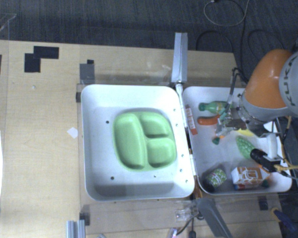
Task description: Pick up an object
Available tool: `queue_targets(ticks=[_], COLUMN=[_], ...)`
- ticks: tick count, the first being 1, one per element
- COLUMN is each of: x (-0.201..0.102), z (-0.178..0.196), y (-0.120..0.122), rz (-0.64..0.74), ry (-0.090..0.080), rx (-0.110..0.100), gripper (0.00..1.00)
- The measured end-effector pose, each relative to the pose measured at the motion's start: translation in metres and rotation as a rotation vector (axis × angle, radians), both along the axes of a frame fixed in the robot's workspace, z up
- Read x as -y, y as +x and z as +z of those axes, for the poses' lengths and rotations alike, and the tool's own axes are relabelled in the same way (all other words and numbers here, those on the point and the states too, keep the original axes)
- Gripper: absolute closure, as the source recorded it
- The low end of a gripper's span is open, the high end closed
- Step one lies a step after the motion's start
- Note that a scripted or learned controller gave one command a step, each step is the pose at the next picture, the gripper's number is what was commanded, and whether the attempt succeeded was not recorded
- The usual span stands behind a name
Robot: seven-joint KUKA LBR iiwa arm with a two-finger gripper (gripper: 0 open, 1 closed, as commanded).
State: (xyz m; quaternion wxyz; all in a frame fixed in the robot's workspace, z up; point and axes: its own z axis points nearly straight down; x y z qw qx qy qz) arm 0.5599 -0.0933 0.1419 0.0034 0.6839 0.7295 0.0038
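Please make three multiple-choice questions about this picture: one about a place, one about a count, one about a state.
1. Which bin holds the green tray?
A. left
B. right
C. neither

2. How many compartments has the tray?
A. two
B. three
C. five

3. How does the carton rest in the right bin?
A. upright
B. lying on its side
C. hanging from the gripper

Answers:
1 A: it lies in the middle of the left bin.
2 B: one long, two small.
3 B: its printed face is turned up at the near wall.
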Motion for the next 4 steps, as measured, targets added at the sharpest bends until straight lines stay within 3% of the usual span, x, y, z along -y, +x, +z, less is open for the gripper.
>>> queue_targets(ticks=[1, 2, 3, 4], x=[0.0, 0.039, 0.038, -0.047], z=[0.0, -0.053, -0.041, 0.11], y=[0.0, 0.012, 0.015, 0.006], rz=[0.0, -0.123, -0.121, -0.241], ry=[0.0, 0.001, 0.004, 0.001], rx=[0.0, 0.001, 0.007, -0.005], gripper=[0.0, 0.0, 1.0, 1.0])
